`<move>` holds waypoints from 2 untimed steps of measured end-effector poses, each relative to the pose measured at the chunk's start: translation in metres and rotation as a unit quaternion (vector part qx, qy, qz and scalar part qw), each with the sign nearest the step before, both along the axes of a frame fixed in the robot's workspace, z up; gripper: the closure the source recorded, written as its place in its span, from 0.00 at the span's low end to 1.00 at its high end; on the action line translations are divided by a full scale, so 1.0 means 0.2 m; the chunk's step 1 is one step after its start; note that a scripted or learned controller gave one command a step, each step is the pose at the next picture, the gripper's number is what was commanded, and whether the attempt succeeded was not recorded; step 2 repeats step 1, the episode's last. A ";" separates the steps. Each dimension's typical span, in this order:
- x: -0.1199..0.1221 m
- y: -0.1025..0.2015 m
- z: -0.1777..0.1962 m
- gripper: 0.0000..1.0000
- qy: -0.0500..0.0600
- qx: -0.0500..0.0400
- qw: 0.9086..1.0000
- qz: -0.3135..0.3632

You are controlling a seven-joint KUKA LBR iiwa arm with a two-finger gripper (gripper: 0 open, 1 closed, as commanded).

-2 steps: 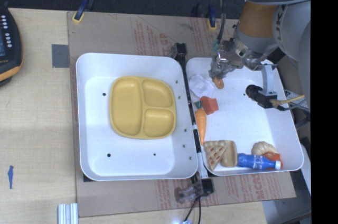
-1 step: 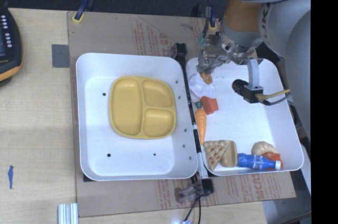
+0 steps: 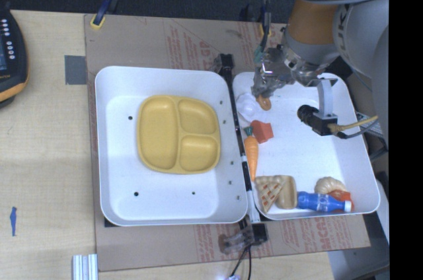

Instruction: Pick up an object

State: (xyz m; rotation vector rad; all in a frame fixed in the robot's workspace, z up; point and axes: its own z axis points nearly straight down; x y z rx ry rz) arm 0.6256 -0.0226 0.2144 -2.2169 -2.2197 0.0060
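The end effector [image 3: 265, 88] hangs over the far left corner of the right bin [image 3: 344, 160], its 2 thin metal fingers pointing down and drawn close around a small tan, rounded object [image 3: 264, 102] at their tips; it appears pinched between them, though the contact is too small to confirm. Just beside it lies a clear, glossy plastic piece [image 3: 245, 105] against the bin's left wall.

Nearer along that wall sit a blocky red piece [image 3: 262, 131] and a tapered orange carrot [image 3: 251, 152], touching or nearly so. Along the near edge lie a waffle-textured tan wedge [image 3: 276, 191], a blue bottle [image 3: 322, 203] on its side with a red cap, and a lumpy tan-and-orange item [image 3: 332, 187] just behind it.

The left bin [image 3: 119, 193] carries a smooth yellow plate [image 3: 178, 134] with 3 compartments. Both bins are white, shallow and round-cornered, resting on brown cardboard [image 3: 165, 41] over the wood-grain counter [image 3: 39, 160].
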 end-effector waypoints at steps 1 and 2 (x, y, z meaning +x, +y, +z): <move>-0.13 0.28 0.05 1.00 0.001 0.000 1.000 0.004; -0.13 0.28 0.05 1.00 0.001 0.000 1.000 0.004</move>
